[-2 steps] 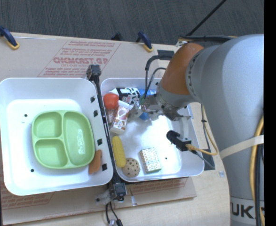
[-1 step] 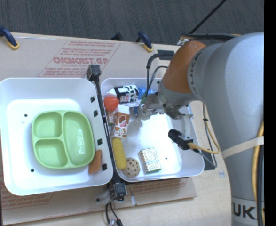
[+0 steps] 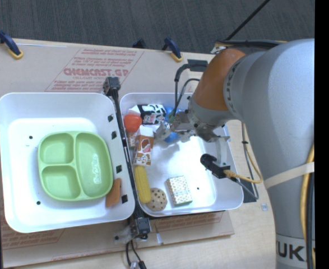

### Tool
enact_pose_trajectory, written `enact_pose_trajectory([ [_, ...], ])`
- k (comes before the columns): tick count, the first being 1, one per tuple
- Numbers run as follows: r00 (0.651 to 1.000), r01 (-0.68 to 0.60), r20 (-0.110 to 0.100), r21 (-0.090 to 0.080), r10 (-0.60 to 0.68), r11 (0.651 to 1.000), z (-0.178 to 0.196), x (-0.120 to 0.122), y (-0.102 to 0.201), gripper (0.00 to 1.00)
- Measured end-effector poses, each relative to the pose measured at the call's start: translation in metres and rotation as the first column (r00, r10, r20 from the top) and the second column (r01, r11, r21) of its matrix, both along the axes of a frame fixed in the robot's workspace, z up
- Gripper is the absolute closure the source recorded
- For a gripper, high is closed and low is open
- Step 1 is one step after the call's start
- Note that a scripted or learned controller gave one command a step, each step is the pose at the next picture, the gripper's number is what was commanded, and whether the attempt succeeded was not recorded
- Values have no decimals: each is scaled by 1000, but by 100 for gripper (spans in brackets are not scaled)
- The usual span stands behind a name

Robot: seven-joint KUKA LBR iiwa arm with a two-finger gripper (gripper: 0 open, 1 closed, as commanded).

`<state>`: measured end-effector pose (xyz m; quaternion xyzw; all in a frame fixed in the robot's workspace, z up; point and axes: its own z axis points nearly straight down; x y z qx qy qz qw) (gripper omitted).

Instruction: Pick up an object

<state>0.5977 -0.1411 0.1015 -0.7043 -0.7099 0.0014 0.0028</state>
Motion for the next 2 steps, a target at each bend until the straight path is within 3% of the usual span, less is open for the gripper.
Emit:
enact_pose_trajectory([
  [1, 1000, -2, -1, 1, 2, 1000, 10, 0, 0, 100],
  [2, 1000, 2, 5, 0, -2, 1000, 91, -1, 84, 100],
])
